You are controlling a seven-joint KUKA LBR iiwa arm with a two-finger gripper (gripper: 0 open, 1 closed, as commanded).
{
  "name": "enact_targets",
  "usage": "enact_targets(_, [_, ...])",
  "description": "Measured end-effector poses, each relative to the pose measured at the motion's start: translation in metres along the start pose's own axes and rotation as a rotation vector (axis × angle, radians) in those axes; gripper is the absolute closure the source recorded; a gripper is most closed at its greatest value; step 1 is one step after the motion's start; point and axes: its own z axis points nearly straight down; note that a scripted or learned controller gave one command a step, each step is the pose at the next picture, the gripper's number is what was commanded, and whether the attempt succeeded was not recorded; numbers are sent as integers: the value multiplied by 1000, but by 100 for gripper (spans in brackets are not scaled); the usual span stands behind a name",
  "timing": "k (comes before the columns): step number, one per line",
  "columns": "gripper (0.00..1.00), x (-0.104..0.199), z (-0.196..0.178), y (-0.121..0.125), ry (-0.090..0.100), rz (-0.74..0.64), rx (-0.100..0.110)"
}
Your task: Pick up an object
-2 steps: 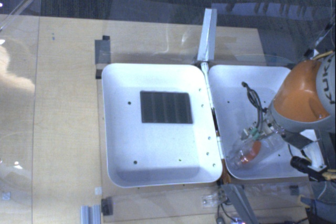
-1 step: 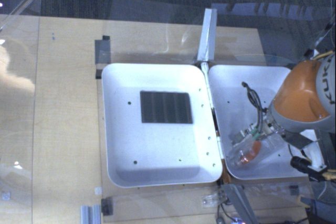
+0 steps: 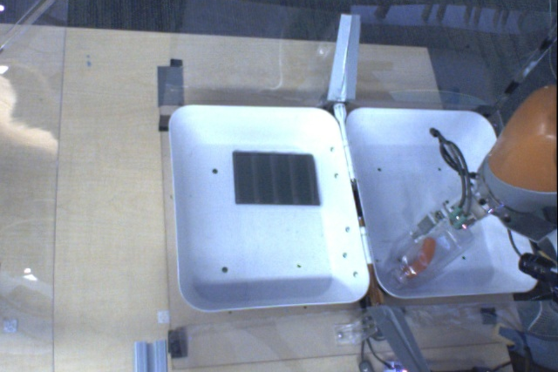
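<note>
A dark ribbed rectangular pad [image 3: 275, 179] lies flat in the upper middle of the left bin [image 3: 200, 274]. My gripper [image 3: 418, 260] reaches down into the right bin [image 3: 392, 144] near its front left corner. A small orange-red object [image 3: 426, 253] sits right at the gripper's translucent tip, low over the bin floor. Whether the object is gripped or just lies under the tip is unclear. The arm's orange band [image 3: 528, 144] hangs over the right bin's right edge.
A black cable [image 3: 450, 154] loops from the wrist across the right bin. A metal divider post [image 3: 343, 57] stands behind the seam between the bins. The wooden bench [image 3: 96, 213] extends to the left.
</note>
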Motion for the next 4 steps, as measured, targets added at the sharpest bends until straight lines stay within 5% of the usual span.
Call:
enact_targets(1, [0,-9,56,-2,-3,-37,-6])
enact_targets(2, [100,-11,43,1,-11,-36,-15])
enact_targets(3, [0,-11,44,1,-10,-36,-15])
enact_targets(4, [0,-24,57,-10,0,11,-6])
